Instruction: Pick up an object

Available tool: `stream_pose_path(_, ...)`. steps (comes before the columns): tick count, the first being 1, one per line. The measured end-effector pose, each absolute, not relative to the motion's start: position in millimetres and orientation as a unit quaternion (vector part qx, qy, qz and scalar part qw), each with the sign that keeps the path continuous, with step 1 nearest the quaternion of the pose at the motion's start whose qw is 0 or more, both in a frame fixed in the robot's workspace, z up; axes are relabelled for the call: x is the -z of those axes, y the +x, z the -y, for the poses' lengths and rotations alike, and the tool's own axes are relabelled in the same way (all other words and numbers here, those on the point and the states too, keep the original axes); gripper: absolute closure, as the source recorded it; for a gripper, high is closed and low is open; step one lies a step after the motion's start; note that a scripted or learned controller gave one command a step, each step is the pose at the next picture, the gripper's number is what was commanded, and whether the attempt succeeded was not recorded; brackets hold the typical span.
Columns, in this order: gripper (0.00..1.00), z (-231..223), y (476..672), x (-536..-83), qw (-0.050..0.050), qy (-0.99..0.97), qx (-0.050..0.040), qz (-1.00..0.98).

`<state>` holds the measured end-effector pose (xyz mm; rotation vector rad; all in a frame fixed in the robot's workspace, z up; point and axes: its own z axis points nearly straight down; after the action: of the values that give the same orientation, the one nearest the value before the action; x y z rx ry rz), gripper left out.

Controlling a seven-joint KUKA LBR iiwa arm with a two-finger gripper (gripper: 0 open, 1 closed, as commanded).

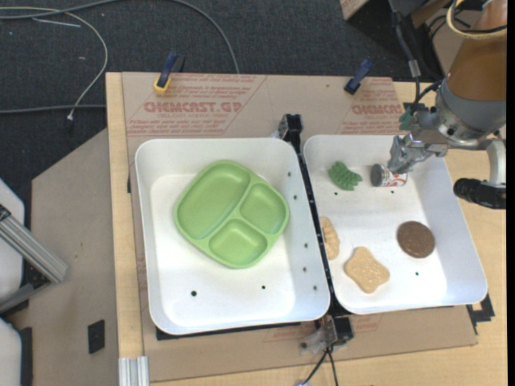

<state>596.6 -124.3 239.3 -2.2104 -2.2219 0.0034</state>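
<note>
**Camera view: gripper down at the back of the right bin, grasp unconfirmed**

Camera view, from above, takes in the bench (201, 95) first, a brown board with blue clamps at its far edge, there to keep the two bins put. On it, the left bin (161, 288) carries the biggest item on show: a green divided plate (232, 213), lying flat and slightly turned near the middle, well apart from the action.

Over to the right bin (459, 256), where the small pieces are scattered with room between them, which suits a two-finger pick. The arm (475, 71) comes in from the right, low over the bin's far corner. Nearer the front lies a round brown disc (416, 239), then a tan biscuit-shaped piece (367, 269), and another tan piece (329, 238) tucked against the wall beside the left bin. Up at the back sits a small green leafy toy (345, 175).

Smallest of all, a little grey object (376, 174) just beside the gripper (400, 171), and that looks like the target. The gripper is right down at the bin floor there, but whether it is clenched or released I cannot tell; the tip is too small and cluttered. The grey object appears to sit beside it rather than inside a grasp, so I judge the pick not yet secured.
</note>
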Motion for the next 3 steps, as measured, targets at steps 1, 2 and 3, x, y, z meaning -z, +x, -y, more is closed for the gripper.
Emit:
stream_pose_path(1,1.0,78.4,580.1,-244.9,0.003,-0.705,-0.001,0.709)
stream_pose_path(2,1.0,28.7,565.4,-229.4,0.004,-0.705,-0.0019,0.709)
stream_pose_path(3,1.0,-17.6,552.6,-218.2,0.004,-0.705,-0.0019,0.709)
